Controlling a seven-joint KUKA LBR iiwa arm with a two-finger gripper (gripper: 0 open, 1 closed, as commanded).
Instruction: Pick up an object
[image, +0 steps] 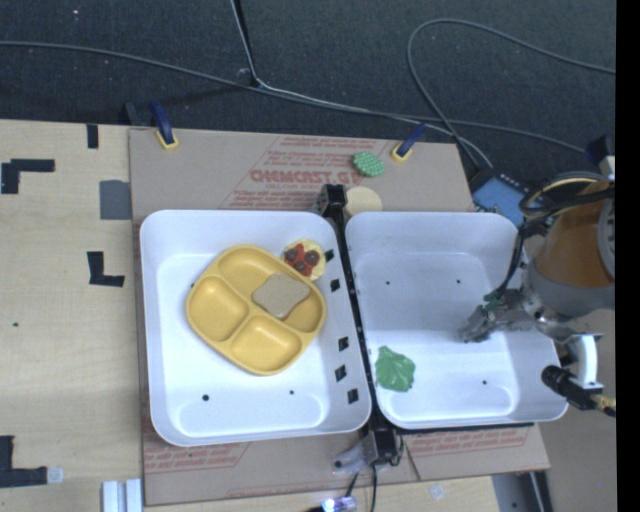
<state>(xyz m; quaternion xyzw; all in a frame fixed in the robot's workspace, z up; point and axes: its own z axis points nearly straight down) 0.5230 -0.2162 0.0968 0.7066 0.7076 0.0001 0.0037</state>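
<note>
Green lettuce piece (395, 369) lies flat on the floor of the right bin (430, 228), near its front-left corner; crinkled edge, soft-looking, likely thin and floppy.

Camera view: gripper (481, 327) sits low inside the right bin toward its right wall, well apart from the lettuce. Nothing between the jaws; whether they are spread or pressed together, cannot tell.

Step judged: approach, no grasp yet. Next move calls for travel left and forward, then a descent to the bin floor.

Left bin (160, 330) holds a glossy yellow divided plate (215, 305), rigid plastic, with a flat tan toast slice (281, 295) on it; a small red berry cluster (304, 258) just beside.
</note>
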